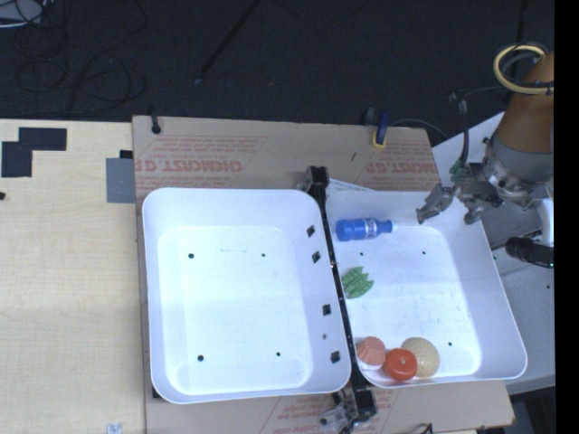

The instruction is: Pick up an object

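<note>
While the gripper (457,203) hangs at the right bin's (502,310) far edge, fingers apart and holding nothing, the blue bottle (364,229) lies unpicked.

Two white bins sit side by side on a cardboard sheet (271,152) printed with red lettering: the left bin (163,242) and the right bin (502,333). The sheet lies on a pale wood tabletop (63,278). Black cables (54,25) trail across the dark floor (271,43) behind.

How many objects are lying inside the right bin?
5: a blue bottle near its far-left corner, a green item by the left wall, and a pink piece, red ball and beige ball clustered at the near edge.
</note>
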You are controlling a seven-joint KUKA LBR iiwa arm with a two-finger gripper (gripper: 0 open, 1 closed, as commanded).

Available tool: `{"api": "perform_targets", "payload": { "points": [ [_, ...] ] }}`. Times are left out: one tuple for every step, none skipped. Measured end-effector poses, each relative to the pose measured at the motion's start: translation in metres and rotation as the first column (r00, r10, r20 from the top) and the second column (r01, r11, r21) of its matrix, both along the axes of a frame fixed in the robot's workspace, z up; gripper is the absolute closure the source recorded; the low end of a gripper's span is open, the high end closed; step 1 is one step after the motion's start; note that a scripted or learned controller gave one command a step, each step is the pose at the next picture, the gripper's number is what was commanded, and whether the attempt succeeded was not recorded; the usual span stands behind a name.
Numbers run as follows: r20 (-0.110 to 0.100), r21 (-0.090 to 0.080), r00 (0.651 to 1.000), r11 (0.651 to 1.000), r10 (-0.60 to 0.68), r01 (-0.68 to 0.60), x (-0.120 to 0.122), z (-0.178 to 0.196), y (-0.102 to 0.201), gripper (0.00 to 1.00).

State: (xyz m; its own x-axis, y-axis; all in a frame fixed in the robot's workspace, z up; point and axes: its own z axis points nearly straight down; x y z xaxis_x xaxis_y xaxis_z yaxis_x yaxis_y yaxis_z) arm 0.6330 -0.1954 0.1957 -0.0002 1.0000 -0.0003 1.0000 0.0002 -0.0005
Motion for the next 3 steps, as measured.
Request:
{"api": "perform_targets", "payload": {
  "points": [
    [-0.005,0.000,1.000,1.000,-0.003,0.003,-0.057,0.000,-0.019,0.00],
    [-0.015,0.006,1.000,1.000,-0.003,0.003,-0.134,-0.107,-0.017,0.00],
    [-0.002,0.002,1.000,1.000,-0.003,0.003,-0.129,-0.101,-0.018,0.00]
  ]
}}
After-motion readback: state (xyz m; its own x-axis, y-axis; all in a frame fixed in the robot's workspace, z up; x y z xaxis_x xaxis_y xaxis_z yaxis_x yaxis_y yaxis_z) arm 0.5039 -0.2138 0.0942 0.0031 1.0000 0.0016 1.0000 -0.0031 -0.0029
